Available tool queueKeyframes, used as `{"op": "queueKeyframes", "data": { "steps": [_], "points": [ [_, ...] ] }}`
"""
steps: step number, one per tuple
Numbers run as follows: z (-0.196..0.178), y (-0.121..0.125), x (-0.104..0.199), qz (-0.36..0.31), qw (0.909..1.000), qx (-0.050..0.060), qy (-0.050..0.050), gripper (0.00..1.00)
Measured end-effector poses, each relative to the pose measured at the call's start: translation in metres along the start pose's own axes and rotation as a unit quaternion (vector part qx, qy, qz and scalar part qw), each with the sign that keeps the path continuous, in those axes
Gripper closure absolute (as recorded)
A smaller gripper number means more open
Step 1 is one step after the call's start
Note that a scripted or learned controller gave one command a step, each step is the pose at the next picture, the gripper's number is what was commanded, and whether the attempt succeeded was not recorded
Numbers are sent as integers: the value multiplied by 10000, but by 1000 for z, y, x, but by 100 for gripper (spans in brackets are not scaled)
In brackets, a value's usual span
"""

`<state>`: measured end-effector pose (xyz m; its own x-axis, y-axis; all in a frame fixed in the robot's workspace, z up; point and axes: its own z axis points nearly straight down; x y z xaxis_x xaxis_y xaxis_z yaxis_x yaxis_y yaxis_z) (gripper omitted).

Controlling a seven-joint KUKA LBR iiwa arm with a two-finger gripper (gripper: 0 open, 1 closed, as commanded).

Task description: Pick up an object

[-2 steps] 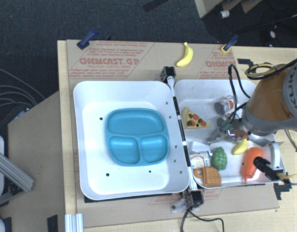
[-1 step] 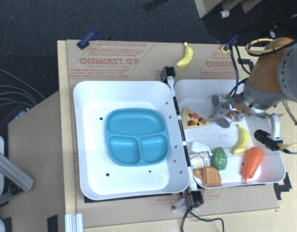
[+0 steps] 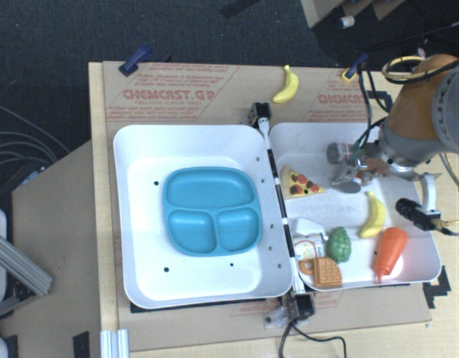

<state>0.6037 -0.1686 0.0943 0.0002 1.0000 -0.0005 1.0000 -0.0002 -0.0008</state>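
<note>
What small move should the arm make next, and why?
Probably a short drop straight down onto the pizza slice. The pincer sits in the right bin just right of the slice with nothing seen between its fingers, and the slice lies apart from the banana and carrot.

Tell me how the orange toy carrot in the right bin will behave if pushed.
The orange plastic toy carrot looks rounded and tapered, so it would probably roll in a curve. It seems smooth and glossy, so likely slippery. It lies near the yellow toy banana, which it might nudge.
</note>
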Motion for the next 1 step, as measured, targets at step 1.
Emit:
{"op": "queueKeyframes", "data": {
  "steps": [1],
  "points": [
    [-139, -42, 94, -10, 10000, -14, 6, 100]
  ]
}}
